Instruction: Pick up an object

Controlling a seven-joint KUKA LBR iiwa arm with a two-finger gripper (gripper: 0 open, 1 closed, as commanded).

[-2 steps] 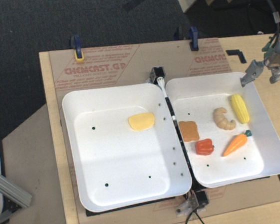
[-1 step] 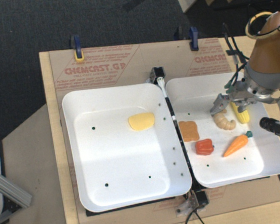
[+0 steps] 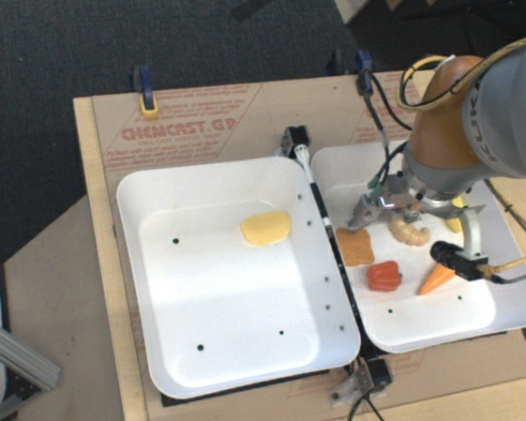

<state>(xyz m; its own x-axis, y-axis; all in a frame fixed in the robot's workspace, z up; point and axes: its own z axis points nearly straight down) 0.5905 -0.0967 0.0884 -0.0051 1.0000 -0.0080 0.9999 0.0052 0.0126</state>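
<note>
The gripper (image 3: 402, 206) hangs over the beige piece (image 3: 409, 230) mid right bin (image 3: 501, 314), its grip state untellable; the piece looks light, curved, probably slippery; best pinched across its middle.

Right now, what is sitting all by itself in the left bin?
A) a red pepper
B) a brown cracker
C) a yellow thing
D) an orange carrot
C: the yellow thing lies alone in the left bin, while the other toys lie in the right bin.

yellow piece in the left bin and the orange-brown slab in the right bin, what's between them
In the camera view, between the yellow piece and the orange-brown slab lie bare white floor of the left bin and the black-edged seam where the bins meet.
</note>
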